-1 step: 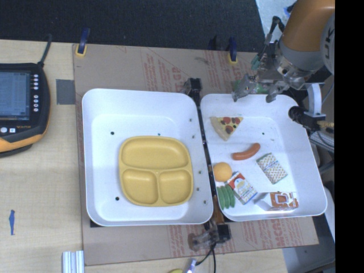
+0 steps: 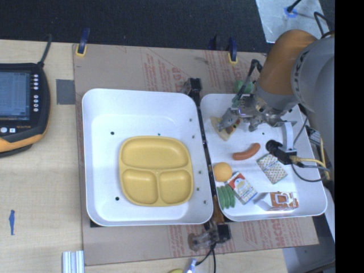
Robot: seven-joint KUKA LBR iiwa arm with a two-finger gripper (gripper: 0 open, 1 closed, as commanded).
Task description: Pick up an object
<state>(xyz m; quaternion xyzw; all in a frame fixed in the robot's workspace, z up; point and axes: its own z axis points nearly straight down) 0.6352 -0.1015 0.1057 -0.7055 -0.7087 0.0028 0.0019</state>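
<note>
The gripper (image 2: 230,120) is seen low over the far left corner of the right bin (image 2: 318,206), and whether it is open or closed cannot be told, since the tip is blurred against the wrist. A small tan object (image 2: 219,128) is found just beside that tip, near the bin's left wall; its long axis appears to run from near left to far right, though its shape is hard to make out.

A sausage (image 2: 246,151) is laid nearer the bin's middle, tilted the same way. An orange ball (image 2: 222,170), a green item (image 2: 226,197), a small carton (image 2: 244,187), a patterned packet (image 2: 272,168) and a red-and-white box (image 2: 282,200) are spread along the near half.

A yellow divided tray (image 2: 155,170) is set in the left bin (image 2: 94,152). Both bins are carried on a cardboard sheet (image 2: 142,67) held by blue clamps (image 2: 82,41) on a wooden bench (image 2: 34,209), where a handheld screen (image 2: 20,110) is cut off at the left edge. Dark floor (image 2: 142,7) is seen beyond.
</note>
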